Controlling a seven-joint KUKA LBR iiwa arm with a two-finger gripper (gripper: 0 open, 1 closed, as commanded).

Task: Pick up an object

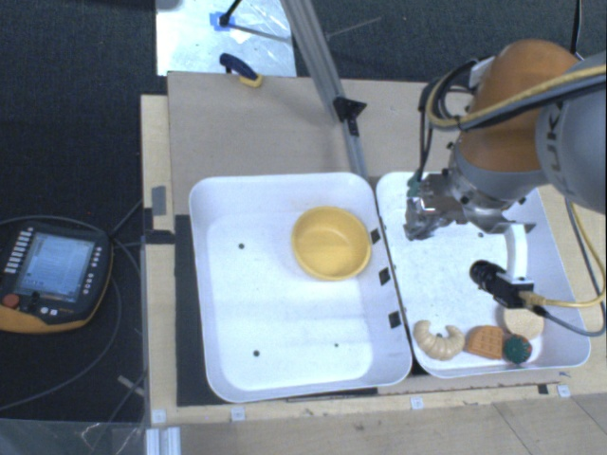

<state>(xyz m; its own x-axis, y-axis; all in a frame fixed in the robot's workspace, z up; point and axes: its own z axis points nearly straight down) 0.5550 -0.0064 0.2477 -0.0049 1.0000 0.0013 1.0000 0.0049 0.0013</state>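
Gripper [418,218] hung at the right bin's [569,354] ten o'clock corner; you couldn't tell its jaw state. Croissant [438,338] lay at six o'clock there, well apart.

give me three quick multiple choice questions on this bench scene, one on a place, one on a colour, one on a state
1. Where is the round yellow bowl?
A. in the left shallow white bin
B. in the right shallow white bin
C. on the bare bench

2. What colour is the band above the arm's wrist?
A. blue
B. orange
C. green

3. How does the yellow bowl sit?
A. upside down
B. upright, opening upward
C. stacked on another bowl

Answers:
1. A, the bowl lies near the left bin's upper right corner, by the divide between bins.
2. B, the rounded orange band shows above the hand.
3. B, its hollow inside and rim face the camera, and nothing lies beneath it but the bin floor.
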